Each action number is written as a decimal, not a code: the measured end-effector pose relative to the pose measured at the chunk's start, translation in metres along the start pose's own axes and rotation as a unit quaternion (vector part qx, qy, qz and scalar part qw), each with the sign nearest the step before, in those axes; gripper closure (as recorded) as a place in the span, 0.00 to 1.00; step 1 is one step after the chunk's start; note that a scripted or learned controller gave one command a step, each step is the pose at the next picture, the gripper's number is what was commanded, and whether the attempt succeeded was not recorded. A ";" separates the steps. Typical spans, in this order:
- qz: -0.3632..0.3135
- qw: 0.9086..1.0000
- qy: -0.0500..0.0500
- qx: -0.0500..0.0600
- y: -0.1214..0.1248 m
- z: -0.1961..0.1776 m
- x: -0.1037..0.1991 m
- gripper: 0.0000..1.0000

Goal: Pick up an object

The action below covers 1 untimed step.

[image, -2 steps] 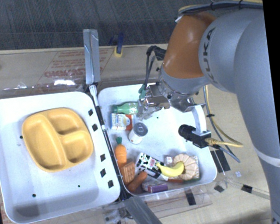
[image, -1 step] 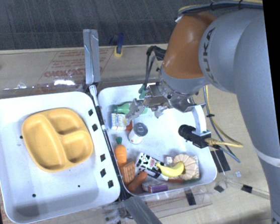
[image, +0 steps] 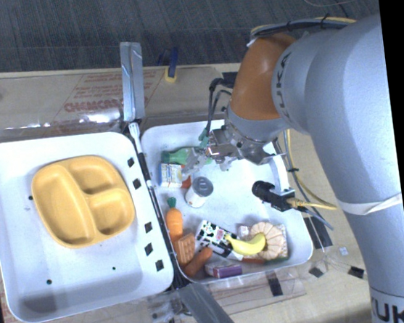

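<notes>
**Robot arm reaches over the bin full of toys**

Two white bins sit side by side on the bench. The left bin has a yellow tray in it, the kind with three dips for food.

The right bin holds many small things. A green bottle lies near the top left corner, with a small white and blue carton just below it. A little white bottle with a grey cap lies near the middle. A toy carrot stands along the left wall. Near the bottom are a waffle, a black and white spotted thing, a yellow banana, a pink shrimp and a purple box. The banana lies touching the shrimp.

The big grey arm comes in from the right. Its gripper hangs over the top of the right bin, just beside the green bottle. I cannot tell how the gripper stands, and I see nothing held in it.
</notes>
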<state>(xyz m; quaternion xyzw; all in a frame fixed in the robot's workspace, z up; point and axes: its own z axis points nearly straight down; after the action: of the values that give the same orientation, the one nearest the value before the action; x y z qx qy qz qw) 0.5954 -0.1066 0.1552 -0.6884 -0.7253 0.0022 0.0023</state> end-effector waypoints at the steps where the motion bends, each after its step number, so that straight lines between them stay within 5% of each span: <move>1: -0.015 1.000 0.000 -0.001 -0.005 0.065 -0.008 0.00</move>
<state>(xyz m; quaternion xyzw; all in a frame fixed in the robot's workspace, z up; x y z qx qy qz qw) 0.5901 -0.1149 0.0906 -0.6776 -0.7354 0.0015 0.0019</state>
